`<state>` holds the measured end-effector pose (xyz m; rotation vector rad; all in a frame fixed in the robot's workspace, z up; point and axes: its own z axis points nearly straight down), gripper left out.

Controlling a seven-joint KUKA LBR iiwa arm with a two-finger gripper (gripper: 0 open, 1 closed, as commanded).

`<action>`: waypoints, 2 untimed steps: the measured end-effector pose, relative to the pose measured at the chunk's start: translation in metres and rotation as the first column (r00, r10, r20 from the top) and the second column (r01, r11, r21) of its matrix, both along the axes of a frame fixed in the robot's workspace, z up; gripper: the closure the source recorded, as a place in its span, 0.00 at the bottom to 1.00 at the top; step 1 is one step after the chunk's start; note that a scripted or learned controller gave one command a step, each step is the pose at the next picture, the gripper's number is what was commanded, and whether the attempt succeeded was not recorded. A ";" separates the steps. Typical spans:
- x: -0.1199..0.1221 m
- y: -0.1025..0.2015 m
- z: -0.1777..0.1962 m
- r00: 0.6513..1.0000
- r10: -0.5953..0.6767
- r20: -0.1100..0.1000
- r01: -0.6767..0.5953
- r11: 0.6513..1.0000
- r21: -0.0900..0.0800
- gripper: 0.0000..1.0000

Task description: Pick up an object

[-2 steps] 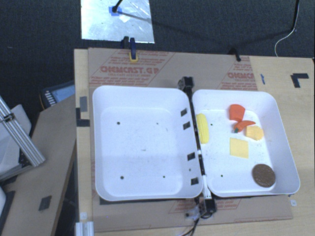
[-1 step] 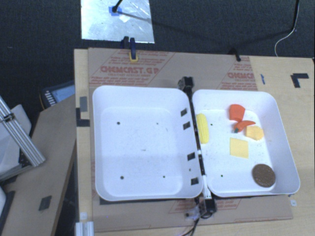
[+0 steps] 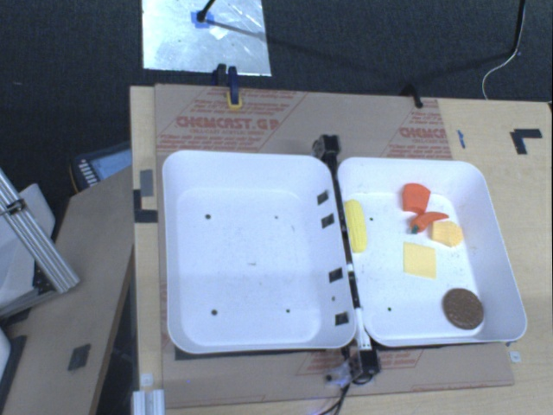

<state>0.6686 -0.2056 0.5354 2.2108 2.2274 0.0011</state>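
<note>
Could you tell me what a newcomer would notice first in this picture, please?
Bright toy foods clustered in the right bin: a yellow corn cob by its left wall, an orange carrot near the back, a yellow square mid-bin and a brown disc at the front. Beyond the bins lies a shiny foil sheet.

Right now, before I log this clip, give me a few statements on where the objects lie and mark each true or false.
1. The corn cob lies along the left wall of the right bin. True.
2. The brown round cookie sits in the left bin. False: it is in the right bin's near right corner.
3. The yellow square slice lies flat between the corn cob and the cookie. True.
4. The orange piece touches the cookie. False: they lie well apart.
</note>
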 end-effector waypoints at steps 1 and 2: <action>0.000 0.000 0.000 1.000 0.000 0.000 0.000 1.000 0.000 1.00; 0.000 0.000 0.000 1.000 0.000 0.000 0.000 1.000 0.000 1.00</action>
